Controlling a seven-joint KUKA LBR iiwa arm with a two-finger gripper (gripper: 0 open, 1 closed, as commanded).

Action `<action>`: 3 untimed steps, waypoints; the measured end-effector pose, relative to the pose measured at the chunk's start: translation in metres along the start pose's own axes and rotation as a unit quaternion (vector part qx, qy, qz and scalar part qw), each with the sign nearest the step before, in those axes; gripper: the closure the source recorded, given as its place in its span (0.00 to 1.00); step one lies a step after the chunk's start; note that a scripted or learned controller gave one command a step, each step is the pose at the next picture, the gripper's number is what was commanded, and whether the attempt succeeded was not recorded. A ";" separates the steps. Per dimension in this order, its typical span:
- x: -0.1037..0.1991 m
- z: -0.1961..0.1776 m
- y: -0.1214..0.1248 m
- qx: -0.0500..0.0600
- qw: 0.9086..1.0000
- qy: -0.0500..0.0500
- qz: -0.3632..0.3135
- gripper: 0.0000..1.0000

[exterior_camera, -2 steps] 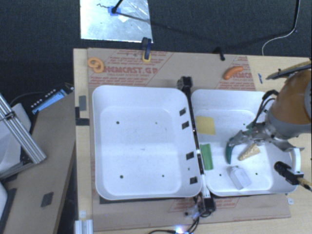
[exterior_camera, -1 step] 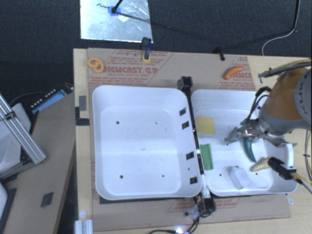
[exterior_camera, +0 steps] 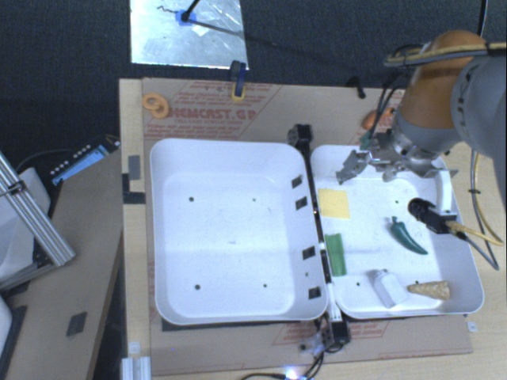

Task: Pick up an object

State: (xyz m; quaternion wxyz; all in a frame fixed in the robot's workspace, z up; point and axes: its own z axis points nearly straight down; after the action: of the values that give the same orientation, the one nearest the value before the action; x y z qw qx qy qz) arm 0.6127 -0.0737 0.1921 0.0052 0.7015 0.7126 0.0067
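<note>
From my remote station I see the arm (exterior_camera: pixel 444 93) reaching in at three o'clock and hanging over the upper part of the right bin (exterior_camera: pixel 467 279), its gripper (exterior_camera: pixel 348 171) spread apart with nothing between the fingers. Below it, five loose objects lie in that bin: a yellow square (exterior_camera: pixel 333 204) at roughly ten o'clock of the bin's floor, a green block (exterior_camera: pixel 335 254) along the nine o'clock wall, a dark green pepper-shaped piece (exterior_camera: pixel 407 235) near centre-right, a small white item (exterior_camera: pixel 384 286) at six o'clock whose shape I cannot quite make out, and a tan cone (exterior_camera: pixel 429 290) just beside it toward five o'clock. The left bin (exterior_camera: pixel 230 228) sits alongside.
</note>
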 end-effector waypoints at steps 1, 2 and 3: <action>0.036 -0.245 0.004 -0.002 1.000 -0.001 0.003 0.00; 0.034 -0.246 0.003 0.005 1.000 -0.002 0.002 1.00; 0.095 -0.281 -0.033 0.006 1.000 0.000 0.003 1.00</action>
State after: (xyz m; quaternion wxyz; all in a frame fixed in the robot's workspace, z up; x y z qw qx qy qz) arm 0.5731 0.0201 0.4729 0.0009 0.7035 0.7107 0.0026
